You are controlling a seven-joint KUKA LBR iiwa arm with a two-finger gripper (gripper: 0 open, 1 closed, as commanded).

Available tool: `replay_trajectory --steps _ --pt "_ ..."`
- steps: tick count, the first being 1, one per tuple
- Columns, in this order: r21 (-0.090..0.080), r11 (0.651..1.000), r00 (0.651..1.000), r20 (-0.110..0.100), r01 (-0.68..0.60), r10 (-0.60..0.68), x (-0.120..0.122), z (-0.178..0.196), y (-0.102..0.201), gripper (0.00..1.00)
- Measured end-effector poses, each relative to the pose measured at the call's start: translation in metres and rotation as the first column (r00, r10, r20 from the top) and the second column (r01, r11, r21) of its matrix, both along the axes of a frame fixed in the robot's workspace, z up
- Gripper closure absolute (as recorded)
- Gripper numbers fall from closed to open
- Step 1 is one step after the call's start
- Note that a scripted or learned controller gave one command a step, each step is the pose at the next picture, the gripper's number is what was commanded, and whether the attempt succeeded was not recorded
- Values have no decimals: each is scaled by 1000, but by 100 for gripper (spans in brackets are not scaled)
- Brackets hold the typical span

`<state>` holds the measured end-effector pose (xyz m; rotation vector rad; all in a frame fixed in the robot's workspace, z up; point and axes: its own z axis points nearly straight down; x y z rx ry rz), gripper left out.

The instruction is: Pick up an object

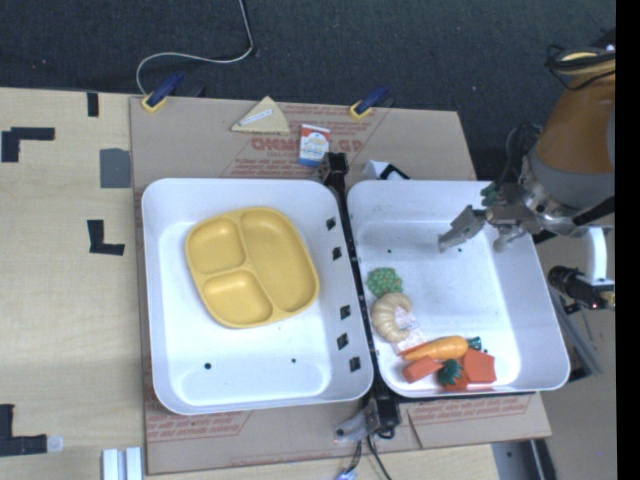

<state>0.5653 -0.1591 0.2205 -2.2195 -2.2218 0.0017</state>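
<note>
Task objects sit in the right bin (520,363), all bunched in its near-left part. Green broccoli-like piece (383,281) is closest to the divider, mid-bin. Just below it, touching or nearly so, a cream croissant-shaped toy (392,316) with a pale pink patch. Below that an orange carrot (436,348) lies roughly flat, pointing left-right. Under the carrot a red-orange block (479,367) and another red-orange piece (421,369) with a small dark green bit (451,374) between them, near the bin's front wall. Can't tell exact item types for the red ones.

Hand (462,230) is over the upper part of the right bin, well apart from the object cluster. Grey fingers (457,232) point left and down toward the bin floor; nothing between them. Can't tell how far apart they stand from this angle. Arm (575,148) comes in from the right, orange band above the wrist.

Left bin (160,268) holds a yellow three-compartment plate (251,265), sitting in its upper-middle area, tilted slightly.

Both bins rest on a brown cardboard sheet (200,143) on the tabletop (60,268). On the cardboard behind the bins: a tan triangular wedge (262,117) and a small red-and-white carton (314,145) near the divider. Blue clamps (160,92) at the cardboard's back edge. A white cable (215,48) loops on the dark floor behind.
</note>
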Motion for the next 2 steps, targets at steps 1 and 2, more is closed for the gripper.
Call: replay_trajectory --steps 1,2 --pt "2 1000 1000 2 0 0 -31 -134 54 0" --pt "-2 1000 1000 7 -1 1 36 -134 50 0"
